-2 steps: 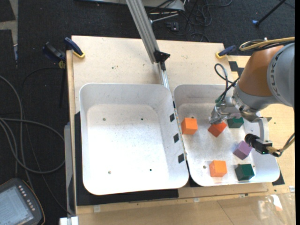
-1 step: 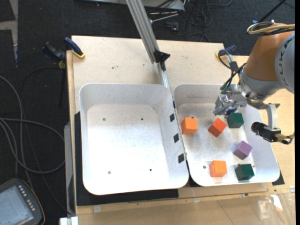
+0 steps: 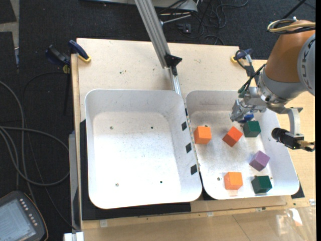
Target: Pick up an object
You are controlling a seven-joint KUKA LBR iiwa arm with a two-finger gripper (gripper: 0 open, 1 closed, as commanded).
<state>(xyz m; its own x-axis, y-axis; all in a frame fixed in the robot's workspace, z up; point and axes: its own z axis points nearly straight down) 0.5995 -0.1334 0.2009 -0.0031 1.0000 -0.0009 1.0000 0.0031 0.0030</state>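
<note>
End effector (image 3: 244, 113) over right bin (image 3: 286, 159); near green cube (image 3: 252, 129).

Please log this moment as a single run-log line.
gripper: over right bin, at blue object | grasp: unconfirmed | nearest: green cube, red cube

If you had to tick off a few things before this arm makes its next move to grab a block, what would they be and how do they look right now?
1. Blocks within reach in the right bin: ok, six lie there.
2. Gripper over a target: ok, it hangs beside the green block.
3. Something blue under the gripper: cannot tell what it is.
4. Red block clear of neighbours: ok, standing apart.
5. Anything already held: cannot tell.
6. Left bin ready to receive: ok.
</note>
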